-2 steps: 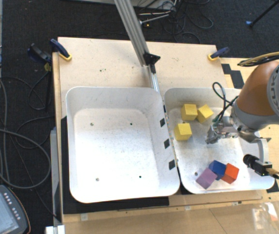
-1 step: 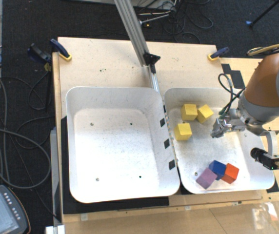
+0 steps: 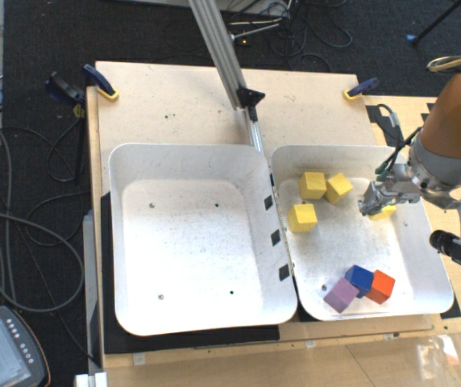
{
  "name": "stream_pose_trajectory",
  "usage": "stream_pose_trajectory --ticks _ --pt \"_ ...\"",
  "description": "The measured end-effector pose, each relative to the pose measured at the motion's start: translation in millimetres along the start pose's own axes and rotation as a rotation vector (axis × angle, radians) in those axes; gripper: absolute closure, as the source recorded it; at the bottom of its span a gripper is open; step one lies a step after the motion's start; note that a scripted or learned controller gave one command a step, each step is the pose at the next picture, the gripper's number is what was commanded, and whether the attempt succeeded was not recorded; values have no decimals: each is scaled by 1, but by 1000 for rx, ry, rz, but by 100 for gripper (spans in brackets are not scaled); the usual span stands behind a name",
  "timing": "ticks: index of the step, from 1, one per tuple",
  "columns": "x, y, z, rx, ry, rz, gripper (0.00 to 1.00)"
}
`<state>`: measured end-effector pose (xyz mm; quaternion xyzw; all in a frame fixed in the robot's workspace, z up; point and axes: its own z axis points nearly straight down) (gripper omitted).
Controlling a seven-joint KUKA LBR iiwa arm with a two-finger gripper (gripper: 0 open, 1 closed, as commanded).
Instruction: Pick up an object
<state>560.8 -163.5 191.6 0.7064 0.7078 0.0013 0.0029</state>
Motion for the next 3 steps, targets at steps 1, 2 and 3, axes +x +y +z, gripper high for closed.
stream_pose_trajectory --ticks 1,2,3 --pt "-9 6 -57 -1 -1 0 100" --pt "-9 7 -80 2 0 -1 100" --pt "33 5 -75 6 2 -5 100"
